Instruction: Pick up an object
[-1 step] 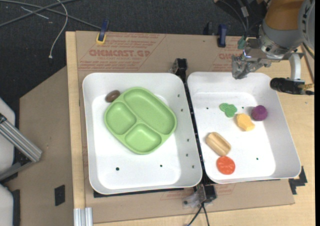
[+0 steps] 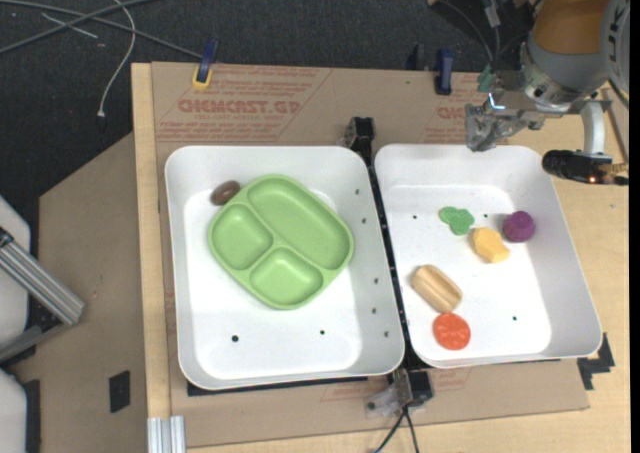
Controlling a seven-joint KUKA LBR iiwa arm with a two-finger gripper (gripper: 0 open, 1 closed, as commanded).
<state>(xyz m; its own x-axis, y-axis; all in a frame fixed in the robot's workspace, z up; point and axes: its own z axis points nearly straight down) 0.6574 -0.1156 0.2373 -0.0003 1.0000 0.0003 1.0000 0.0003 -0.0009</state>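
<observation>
A green divided plate (image 2: 281, 241) fills the left bin (image 2: 190, 271); the right bin (image 2: 560, 311) holds a bread roll (image 2: 436, 287), tomato (image 2: 451, 331) and purple ball (image 2: 518, 226). The tool (image 2: 486, 131) hovers above its far rim, nothing visibly between its fingers, their opening unclear. Best descend squarely over one isolated item.
</observation>
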